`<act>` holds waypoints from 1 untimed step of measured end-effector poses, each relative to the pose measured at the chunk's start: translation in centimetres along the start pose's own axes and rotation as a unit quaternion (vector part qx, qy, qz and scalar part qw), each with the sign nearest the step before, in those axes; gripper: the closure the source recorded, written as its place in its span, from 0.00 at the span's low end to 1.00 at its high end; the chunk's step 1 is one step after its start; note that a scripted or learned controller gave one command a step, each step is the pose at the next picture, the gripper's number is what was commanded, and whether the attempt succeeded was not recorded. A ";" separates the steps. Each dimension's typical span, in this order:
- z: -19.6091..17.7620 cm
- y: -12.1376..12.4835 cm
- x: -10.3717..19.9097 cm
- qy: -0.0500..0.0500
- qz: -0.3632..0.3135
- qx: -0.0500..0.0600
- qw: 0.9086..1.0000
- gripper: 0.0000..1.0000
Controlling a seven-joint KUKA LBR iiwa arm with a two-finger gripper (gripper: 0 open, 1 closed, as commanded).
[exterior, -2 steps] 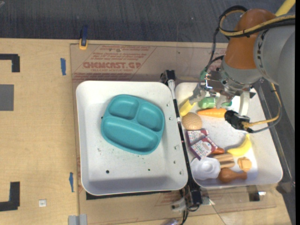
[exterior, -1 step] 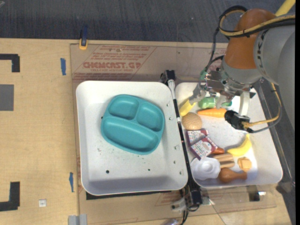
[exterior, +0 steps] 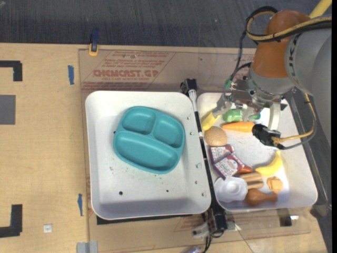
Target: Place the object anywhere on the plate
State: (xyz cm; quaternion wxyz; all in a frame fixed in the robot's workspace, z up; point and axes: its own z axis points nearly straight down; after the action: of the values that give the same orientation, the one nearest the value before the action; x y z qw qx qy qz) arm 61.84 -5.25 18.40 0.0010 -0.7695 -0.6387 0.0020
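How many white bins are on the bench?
2. The left bin holds the teal plate; the right bin holds the toy food, with the arm over its far end.

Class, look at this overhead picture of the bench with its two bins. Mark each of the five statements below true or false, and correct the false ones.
1. The teal plate lies in the left bin. True.
2. The plate has three compartments, and food lies in one of them. False: it has three compartments, but no food lies on it.
3. The gripper is above the right bin, near its far end. True.
4. The carrot lies on the plate. False: it lies in the right bin, beside the gripper.
5. The banana lies in the left bin. False: it lies in the right bin among the other toy foods.
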 end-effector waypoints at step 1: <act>0.0 0.0 0.0 0.000 0.000 0.000 1.000 0.00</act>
State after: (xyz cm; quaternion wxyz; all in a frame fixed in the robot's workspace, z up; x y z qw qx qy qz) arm 61.84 -5.25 18.40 0.0010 -0.7695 -0.6387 0.0020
